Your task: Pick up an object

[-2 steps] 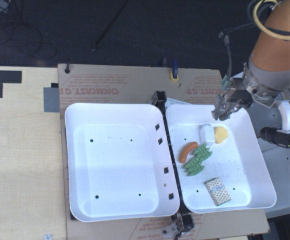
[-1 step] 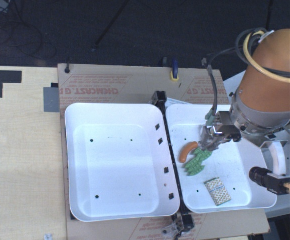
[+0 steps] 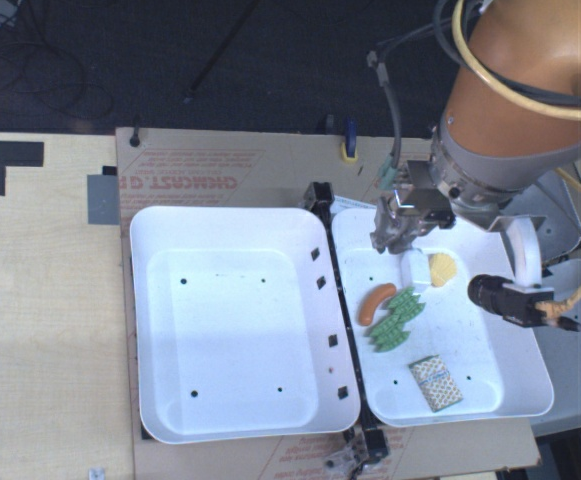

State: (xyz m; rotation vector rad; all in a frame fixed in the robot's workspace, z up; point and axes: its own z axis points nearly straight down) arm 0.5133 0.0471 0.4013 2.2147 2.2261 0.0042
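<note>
The right bin (image 3: 490, 398) holds an orange sausage-shaped piece (image 3: 375, 303) and, touching it, a green leafy piece (image 3: 398, 320). Near the bin's back lie a yellow round piece (image 3: 443, 268) and, against its left side, a small white piece (image 3: 415, 268). A patterned sachet (image 3: 436, 382) rests toward the front. My gripper (image 3: 390, 236) hangs over the back left part of this bin, just behind the white and orange pieces. Nothing shows in its grasp.
The left bin (image 3: 230, 318) stands beside the right one, with a black divider (image 3: 332, 298) between them. Cardboard (image 3: 220, 168) lies under both bins. The arm's large orange and grey body (image 3: 515, 88) covers the right bin's back right corner.
</note>
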